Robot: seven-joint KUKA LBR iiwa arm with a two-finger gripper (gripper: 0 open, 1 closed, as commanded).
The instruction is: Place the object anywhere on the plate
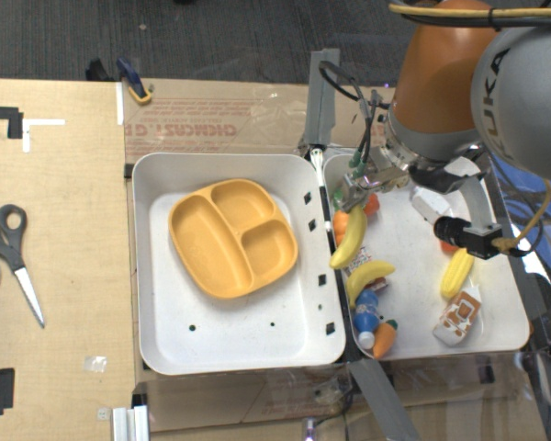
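Note:
A yellow divided plate [234, 237] lies in the left white bin [165, 338]. My gripper [356, 189] hangs over the top left corner of the right bin [505, 329]. Directly under it a yellow banana [349, 237] stands steeply tilted. Its upper end reaches the gripper and its lower tip lies over the wall between the bins. A small orange piece [342, 220] and a red piece [373, 205] sit beside the banana's upper end. The arm's body hides how the gripper meets the banana.
The right bin also holds a second banana [370, 276], a blue bottle [367, 310], a carrot [384, 338], a corn cob [455, 272] and a white packet [457, 318]. Scissors [14, 255] lie on the bench at far left.

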